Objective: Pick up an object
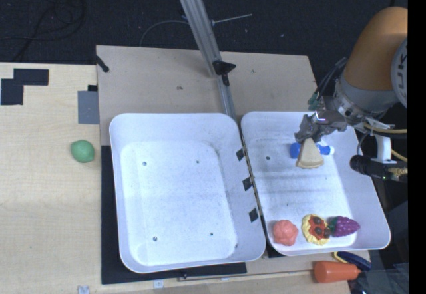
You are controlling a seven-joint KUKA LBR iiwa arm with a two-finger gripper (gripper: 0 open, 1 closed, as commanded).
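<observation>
Landmark: the right bin, one of two shallow white bins on the bench.

1. Green ball: on the pale bench top, well to the left of the right bin, beyond the left bin.
2. Left bin: white, directly beside the right bin, their inner rims touching along a row of black clips.
3. Metal rail: slanted, behind the seam between the bins.
4. Pink lump: inside the right bin, at its near left corner.
5. Yellow-and-red toy: inside the right bin, along the near rim, just right of the pink lump.
6. Tan wedge: in the far half of the right bin, just below the gripper, a blue piece beside it.
7. Gripper: over the far half of the right bin; its grip on the wedge cannot be told.
8. Purple grapes: inside the right bin, touching the yellow-and-red toy.
9. Orange object: outside the right bin, just past its near rim.
</observation>
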